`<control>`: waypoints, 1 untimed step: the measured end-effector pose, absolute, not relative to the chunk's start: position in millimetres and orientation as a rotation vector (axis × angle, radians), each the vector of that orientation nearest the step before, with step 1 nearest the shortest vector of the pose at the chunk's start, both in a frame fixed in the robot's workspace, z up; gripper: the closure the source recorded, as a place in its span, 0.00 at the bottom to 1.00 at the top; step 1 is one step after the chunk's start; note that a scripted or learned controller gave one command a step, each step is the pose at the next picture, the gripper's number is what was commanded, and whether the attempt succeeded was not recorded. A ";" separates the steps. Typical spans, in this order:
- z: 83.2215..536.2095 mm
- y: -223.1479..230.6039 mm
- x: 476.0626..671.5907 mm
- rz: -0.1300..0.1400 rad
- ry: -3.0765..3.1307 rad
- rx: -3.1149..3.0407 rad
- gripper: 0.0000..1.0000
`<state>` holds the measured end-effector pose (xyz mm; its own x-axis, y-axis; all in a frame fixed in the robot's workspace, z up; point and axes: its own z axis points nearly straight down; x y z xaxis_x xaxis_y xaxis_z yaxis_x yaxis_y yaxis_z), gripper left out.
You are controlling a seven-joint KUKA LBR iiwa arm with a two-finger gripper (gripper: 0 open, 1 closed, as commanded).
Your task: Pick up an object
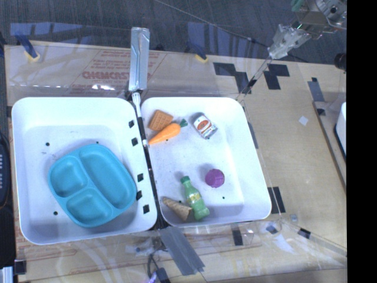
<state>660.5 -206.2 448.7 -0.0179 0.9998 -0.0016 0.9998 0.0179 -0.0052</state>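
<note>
**Arm waited up in the corner, toys sat in the right bin**

The gripper (281,42) was at the top right of the picture, past the far corner of the right bin (250,158). It hung over the bench (294,146), not over any toy. It looked small and blurry there, so it was not possible to tell if it was wide or narrow. Nothing could be seen held in it.

The right bin had six small things in it. An orange carrot (165,134) lay near the bin's left wall, with its green end pointing right. A tan waffle cracker (159,119) sat just behind it, touching or almost touching. A little can (204,125) with a red label lay on its side, near the carrot's green tip. A purple ball (214,178) sat alone, more to the front and right. A green bottle (195,198) lay near the front wall, and a brown cone (177,207) lay right beside it on the left.

The left bin (29,158) held a blue plate (92,184) with three parts. A grey post (139,58) stood up behind the place where the two bins met.
</note>
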 end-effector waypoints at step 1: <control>358.8 -208.5 626.5 0.011 -2.224 -2.207 1.00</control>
